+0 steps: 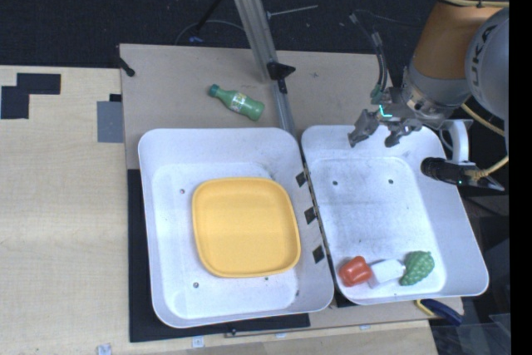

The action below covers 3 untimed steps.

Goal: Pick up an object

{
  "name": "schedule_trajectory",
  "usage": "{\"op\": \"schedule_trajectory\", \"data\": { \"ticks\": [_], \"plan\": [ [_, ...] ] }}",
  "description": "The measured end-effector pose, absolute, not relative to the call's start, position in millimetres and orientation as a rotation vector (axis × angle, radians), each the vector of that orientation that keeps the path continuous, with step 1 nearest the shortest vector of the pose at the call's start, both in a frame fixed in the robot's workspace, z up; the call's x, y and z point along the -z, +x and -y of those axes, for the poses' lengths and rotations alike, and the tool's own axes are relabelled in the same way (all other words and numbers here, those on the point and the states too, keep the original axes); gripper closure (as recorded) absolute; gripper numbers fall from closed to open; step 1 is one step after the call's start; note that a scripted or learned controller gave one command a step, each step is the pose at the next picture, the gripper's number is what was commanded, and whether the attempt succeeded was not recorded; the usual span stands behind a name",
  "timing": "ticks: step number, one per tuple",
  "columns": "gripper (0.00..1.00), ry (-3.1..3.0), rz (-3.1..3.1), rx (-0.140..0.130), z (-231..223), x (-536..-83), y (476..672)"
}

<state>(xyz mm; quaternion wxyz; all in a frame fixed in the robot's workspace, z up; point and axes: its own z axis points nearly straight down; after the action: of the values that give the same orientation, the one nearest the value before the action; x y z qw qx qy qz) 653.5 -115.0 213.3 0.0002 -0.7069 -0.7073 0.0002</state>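
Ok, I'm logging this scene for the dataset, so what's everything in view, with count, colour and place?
plate: 1, yellow, flat in the left bin
left bin: 1, white, on the bench
right bin: 1, white, beside the left bin
red object: 1, near corner of the right bin
white object: 1, between the red and green ones
green object: 1, same corner
bottle: 1, green, lying on the bench behind the left bin
metal post: 1, grey, behind the bins
gripper: 1, dark, open, over the right bin's far edge, holding nothing

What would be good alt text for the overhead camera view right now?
A grey robot arm's gripper hovers open over the far edge of the right bin, holding nothing. A red piece, white piece and green piece sit at its near edge; the left bin holds a yellow plate.
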Motion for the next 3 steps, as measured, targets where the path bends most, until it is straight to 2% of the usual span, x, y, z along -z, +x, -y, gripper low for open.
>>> {"op": "schedule_trajectory", "data": {
  "ticks": [1, 2, 3],
  "plan": [
    [0.00, -2.220, 2.222, -0.001, 115, -213, 653.4],
    [0.00, -2.217, 2.220, -0.005, 114, -155, 661.3],
    [0.00, -2.218, 2.219, -0.005, 118, -94, 654.8]
  ]
}}
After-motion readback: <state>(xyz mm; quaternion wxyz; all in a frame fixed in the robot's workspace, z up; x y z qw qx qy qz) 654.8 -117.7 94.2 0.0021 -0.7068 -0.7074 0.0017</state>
